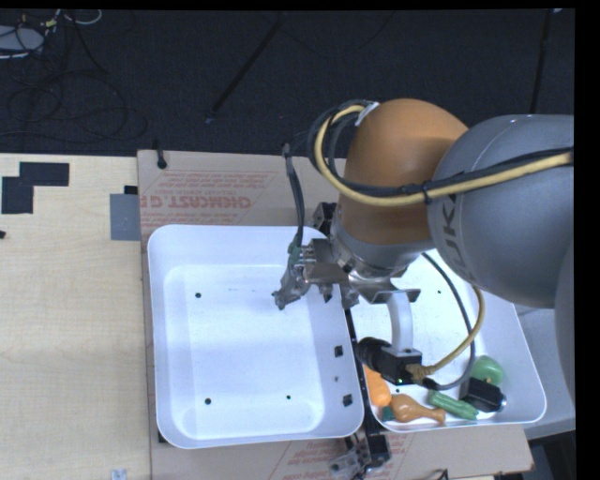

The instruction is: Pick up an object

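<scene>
We're pre-grasp w/ gripper [292, 286] mid-frame over the left bin [178, 394], can't tell its state, toys [441, 403] piled lower right in the right bin [525, 361], so next we'd swing over there.

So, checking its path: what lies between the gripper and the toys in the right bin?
In the camera view, the gripper hangs over the left bin; the bins' adjoining rims lie between it and the toys.

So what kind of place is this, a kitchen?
More likely a robot lab. A big grey and orange arm reaches over two white bins on a bench, small toys sit in one bin, and cables lie behind.
</scene>
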Motion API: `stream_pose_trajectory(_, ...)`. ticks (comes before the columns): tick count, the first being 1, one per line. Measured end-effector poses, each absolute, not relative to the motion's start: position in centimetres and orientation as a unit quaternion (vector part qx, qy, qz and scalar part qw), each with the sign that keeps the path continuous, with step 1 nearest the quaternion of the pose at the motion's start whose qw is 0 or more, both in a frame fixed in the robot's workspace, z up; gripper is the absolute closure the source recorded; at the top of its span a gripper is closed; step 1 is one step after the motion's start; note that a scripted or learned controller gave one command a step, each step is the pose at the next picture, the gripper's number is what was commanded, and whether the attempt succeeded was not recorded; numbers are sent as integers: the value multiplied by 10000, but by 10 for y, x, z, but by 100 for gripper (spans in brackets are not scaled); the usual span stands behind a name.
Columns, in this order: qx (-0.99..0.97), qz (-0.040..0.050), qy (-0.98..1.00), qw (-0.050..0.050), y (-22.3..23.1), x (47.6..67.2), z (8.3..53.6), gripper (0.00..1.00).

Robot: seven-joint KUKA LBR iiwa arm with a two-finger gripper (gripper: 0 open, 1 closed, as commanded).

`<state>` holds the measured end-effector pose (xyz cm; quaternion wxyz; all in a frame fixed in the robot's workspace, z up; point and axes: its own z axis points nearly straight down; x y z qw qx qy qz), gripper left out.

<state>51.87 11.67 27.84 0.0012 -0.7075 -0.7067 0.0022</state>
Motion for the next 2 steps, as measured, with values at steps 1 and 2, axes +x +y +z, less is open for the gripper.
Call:
stream_pose_trajectory(1, -7075, 22, -7067, 12, 117, 519, 278, 0)
stream_pose_trajectory(2, -7075, 22, -7067, 12, 117, 519, 278, 0)
